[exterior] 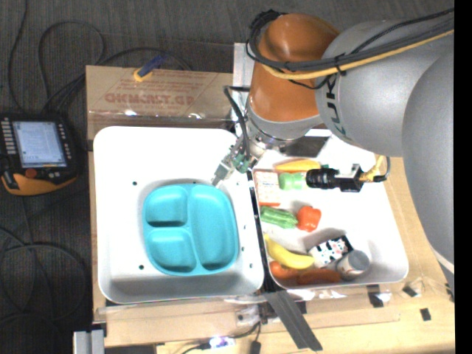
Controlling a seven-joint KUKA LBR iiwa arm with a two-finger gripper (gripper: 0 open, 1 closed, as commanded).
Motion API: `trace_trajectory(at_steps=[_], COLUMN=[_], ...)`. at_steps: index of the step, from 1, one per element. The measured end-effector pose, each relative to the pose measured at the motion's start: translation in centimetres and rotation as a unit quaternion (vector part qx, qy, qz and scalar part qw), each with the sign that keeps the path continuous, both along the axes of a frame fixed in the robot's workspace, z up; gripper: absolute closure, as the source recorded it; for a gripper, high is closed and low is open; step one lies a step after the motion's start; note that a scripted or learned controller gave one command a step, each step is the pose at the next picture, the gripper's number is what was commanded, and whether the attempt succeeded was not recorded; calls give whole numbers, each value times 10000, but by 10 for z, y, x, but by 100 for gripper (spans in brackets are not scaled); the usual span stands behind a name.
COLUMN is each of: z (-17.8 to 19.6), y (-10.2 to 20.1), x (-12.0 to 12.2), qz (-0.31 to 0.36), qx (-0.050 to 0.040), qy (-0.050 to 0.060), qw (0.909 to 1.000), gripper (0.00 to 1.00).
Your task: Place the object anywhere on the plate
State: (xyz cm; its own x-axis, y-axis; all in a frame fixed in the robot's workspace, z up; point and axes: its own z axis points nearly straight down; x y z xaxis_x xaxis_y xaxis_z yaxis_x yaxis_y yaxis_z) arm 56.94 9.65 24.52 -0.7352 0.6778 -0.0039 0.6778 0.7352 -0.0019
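Object: not identifiable as held; nothing can be made out between the fingers, so the thing to be placed may well be lying in the right bin [383,220] among the other items.
Candidates: banana [287,255], red pepper [310,217], green vegetable [279,216], a dice-patterned block [330,248], a grey cup [356,262], all close together in the right bin.
Plate: teal, three compartments, bare, lying in the left bin [118,198]; plate [190,227] sits toward that bin's right wall.
Gripper: gripper [227,167] hangs just beyond the plate's upper right corner, near the wall shared by the bins; whether its fingers are apart or together I cannot tell, as they are small and blurred.
Risk, empty release: if nothing is held, a release here puts nothing on the plate.
Risk, miss: the tip stands past the plate's rim rather than over it; a drop from here would likely land on bin floor beside the plate.
Risk, collision: a low move between bins could catch the shared wall.
Risk, roll: a round item dropped on the raised dividers may bounce out.
Risk, crowding: packed items in the right bin make a two-thing or slipping grasp likely.
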Motion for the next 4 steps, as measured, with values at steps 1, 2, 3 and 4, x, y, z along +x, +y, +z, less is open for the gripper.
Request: trace_trajectory(at_steps=[1,2,3,4], z=[-22,-108,-81,-76], y=[32,58,14,57], x=[-85,-84,-86,-86], qz=[10,1139,2067,3793], qx=[10,17,9,21], qy=[23,28,19,19], qw=[10000,9935,9784,9253], gripper=[100,100,100,100])
